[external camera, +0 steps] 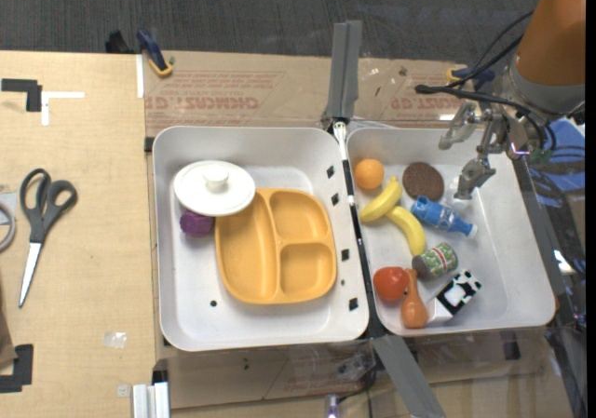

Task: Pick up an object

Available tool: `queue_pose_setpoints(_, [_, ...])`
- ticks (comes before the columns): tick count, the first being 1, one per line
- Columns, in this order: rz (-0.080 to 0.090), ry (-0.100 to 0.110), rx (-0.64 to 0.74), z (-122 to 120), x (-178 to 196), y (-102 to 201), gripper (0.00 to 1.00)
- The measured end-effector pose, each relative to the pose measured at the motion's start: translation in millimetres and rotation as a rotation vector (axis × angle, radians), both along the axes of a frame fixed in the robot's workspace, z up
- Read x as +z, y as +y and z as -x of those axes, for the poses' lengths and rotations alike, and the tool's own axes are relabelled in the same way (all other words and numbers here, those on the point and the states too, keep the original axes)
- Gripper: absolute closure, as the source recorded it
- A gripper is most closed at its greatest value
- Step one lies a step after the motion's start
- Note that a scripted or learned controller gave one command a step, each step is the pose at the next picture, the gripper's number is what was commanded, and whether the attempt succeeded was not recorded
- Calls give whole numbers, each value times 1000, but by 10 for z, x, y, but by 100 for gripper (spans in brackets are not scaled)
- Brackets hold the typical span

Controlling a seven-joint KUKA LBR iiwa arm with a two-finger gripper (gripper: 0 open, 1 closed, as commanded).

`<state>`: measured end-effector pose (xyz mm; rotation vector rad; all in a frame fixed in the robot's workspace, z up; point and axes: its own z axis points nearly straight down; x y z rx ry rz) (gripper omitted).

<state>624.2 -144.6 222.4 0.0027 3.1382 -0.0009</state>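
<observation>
Jaws on my gripper [473, 174] look parted with nothing between them, though from this slanted angle I can't be fully sure how wide. It hangs over the far right corner of the right bin [521, 258], just beside the brown disc [424, 181] and above the blue bottle [440, 217]. Along that bin's left wall I see an orange [369, 173], a banana [395, 213] and a red pear-shaped toy [399, 289]; a small can [436, 261] and a black-and-white block [458, 293] sit near the front edge. The left bin [177, 295] carries a yellow divided tray [277, 246], a white lid [214, 187] and a purple ball [196, 223].
</observation>
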Motion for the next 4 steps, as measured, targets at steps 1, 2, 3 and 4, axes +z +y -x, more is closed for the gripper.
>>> queue_pose_setpoints(1, [2,-5,22,50,-1256,68,0])
queue_pose_setpoints(2, [2,-8,39,653,-1258,195,0])
queue_pose_setpoints(3, [0,-9,-58,55,-1259,246,0])
queue_pose_setpoints(4, [0,-7,-130,569,-1259,117,0])
